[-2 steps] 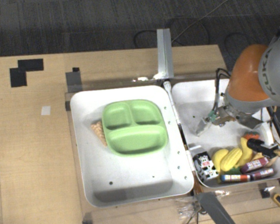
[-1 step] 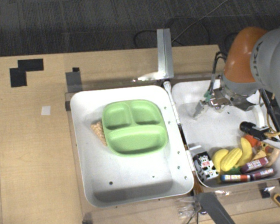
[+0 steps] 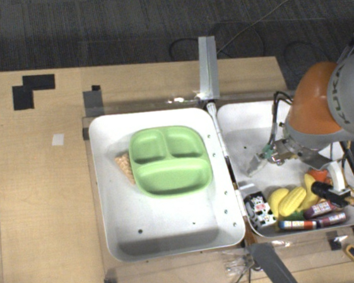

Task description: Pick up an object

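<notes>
My gripper (image 3: pixel 260 159) hangs low over the middle of the right bin (image 3: pixel 242 127), above bare white floor, with nothing seen in it. Along that bin's near edge lies a pile: a yellow banana-shaped toy (image 3: pixel 290 199), a small black box with white and red marks (image 3: pixel 256 208), two markers (image 3: pixel 318 220) and an orange piece (image 3: pixel 319 176). The pile is below and to the right of the gripper, apart from it. The arm's orange band (image 3: pixel 312 100) covers the bin's right side.
The left bin (image 3: pixel 120 230) holds a green divided plate (image 3: pixel 168 159) with a tan, grainy item (image 3: pixel 124 168) poking out at its left edge. A metal post (image 3: pixel 208 64) stands behind the wall between the two bins.
</notes>
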Robot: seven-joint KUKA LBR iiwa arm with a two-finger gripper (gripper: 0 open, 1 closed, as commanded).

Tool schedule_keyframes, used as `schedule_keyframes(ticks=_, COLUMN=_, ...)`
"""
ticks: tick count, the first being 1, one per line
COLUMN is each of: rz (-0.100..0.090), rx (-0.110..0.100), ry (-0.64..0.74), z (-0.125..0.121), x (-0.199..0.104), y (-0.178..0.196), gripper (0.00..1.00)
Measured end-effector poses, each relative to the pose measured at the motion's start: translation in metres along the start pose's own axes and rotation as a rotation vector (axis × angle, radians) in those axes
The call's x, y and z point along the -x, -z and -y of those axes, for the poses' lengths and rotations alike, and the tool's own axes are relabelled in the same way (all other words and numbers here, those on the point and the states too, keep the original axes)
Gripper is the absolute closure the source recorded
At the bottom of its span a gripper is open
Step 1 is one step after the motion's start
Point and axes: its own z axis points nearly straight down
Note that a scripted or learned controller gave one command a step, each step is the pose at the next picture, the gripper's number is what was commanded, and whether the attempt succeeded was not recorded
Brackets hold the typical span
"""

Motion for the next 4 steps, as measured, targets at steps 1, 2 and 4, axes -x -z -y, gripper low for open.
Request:
schedule_keyframes(ticks=1, rz=0.001, rx=0.000, ry=-0.086, z=-0.057, x=0.009, y=-0.002, gripper=0.00)
schedule_keyframes(ticks=2, rz=0.000, rx=0.007, ry=-0.078, z=-0.060, x=0.007, y=0.011, gripper=1.00)
schedule_keyframes(ticks=4, rz=-0.003, rx=-0.011, ry=-0.013, z=0.032, x=0.009, y=0.014, gripper=0.00)
